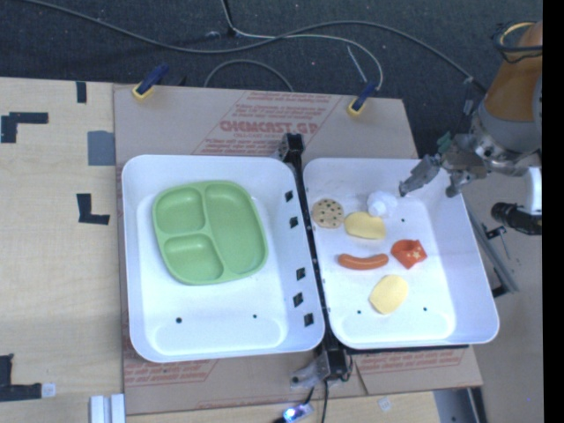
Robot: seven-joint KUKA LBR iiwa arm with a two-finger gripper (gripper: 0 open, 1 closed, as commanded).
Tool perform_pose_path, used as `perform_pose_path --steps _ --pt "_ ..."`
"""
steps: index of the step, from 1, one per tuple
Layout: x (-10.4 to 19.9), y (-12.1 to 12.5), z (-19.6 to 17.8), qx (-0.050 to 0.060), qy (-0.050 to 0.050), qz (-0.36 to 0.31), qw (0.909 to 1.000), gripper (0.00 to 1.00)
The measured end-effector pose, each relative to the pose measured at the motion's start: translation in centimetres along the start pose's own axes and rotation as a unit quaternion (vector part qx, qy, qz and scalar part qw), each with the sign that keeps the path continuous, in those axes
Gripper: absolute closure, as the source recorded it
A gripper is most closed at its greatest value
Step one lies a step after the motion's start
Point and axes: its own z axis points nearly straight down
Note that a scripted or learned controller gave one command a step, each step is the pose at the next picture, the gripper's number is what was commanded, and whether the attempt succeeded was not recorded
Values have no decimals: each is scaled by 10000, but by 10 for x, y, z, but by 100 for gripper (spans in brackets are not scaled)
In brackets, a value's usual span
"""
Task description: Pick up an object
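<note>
Two white bins side by side on a desk (53, 263). Left bin (141, 324): green divided plate (210, 232). Right bin (458, 315): cookie (328, 212), pale yellow piece (365, 226), small white object (379, 204), sausage (362, 261), red pepper (409, 253), yellow potato-like piece (389, 293). Claw (434, 183) above the right bin's far right corner, fingers apart, holding nothing, just beside the small white object.

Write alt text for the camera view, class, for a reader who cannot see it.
A grey arm's end effector hovers open over the right bin's upper edge, holding nothing. That bin holds a cookie, sausage, red pepper and two yellow foods; the left holds a green divided plate.
</note>
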Motion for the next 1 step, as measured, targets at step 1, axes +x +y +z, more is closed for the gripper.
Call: perform_pose_path --steps 1 --pt "0 3 -7 -62 -15 -15 10000 0"
